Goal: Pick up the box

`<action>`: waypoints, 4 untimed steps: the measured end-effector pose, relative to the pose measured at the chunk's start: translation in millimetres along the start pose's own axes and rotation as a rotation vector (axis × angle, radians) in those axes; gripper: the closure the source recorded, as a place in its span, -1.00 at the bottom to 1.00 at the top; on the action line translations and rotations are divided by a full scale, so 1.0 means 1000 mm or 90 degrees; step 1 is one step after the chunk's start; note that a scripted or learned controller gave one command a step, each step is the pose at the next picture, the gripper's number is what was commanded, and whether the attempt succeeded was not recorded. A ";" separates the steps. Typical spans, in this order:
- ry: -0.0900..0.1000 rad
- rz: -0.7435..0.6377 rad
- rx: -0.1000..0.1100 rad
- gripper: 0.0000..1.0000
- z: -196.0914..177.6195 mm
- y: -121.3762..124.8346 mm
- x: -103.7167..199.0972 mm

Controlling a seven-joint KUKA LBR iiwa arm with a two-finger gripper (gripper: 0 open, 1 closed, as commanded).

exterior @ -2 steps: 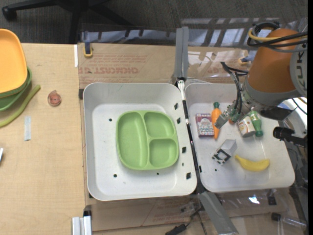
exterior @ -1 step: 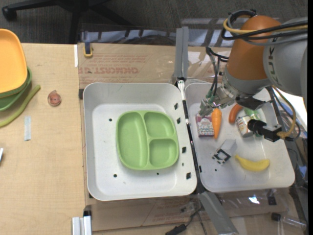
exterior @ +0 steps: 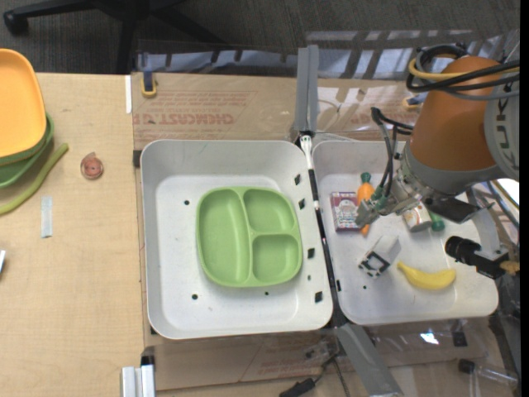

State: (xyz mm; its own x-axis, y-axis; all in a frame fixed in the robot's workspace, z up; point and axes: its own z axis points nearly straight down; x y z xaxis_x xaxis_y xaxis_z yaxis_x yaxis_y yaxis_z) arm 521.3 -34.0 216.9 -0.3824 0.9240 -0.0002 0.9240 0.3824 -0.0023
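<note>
While box [exterior: 345, 212] lies flat — gripper [exterior: 369, 213] just beside

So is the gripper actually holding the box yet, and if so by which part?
Cannot be told. The gripper hangs by the right edge of the box in the right bin, but the view does not show the box between its fingers.

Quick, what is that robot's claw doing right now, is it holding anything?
Gripper: low in the right bin, beside the box. Whether it is open, closed or holding anything cannot be told.
</note>
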 end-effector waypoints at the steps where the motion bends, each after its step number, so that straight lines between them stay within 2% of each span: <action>1: -0.001 0.001 0.001 1.00 -0.008 0.000 -0.001; 2: 0.000 0.208 0.002 1.00 -0.005 -0.015 0.017; 4: -0.001 0.207 0.004 1.00 -0.021 -0.015 0.014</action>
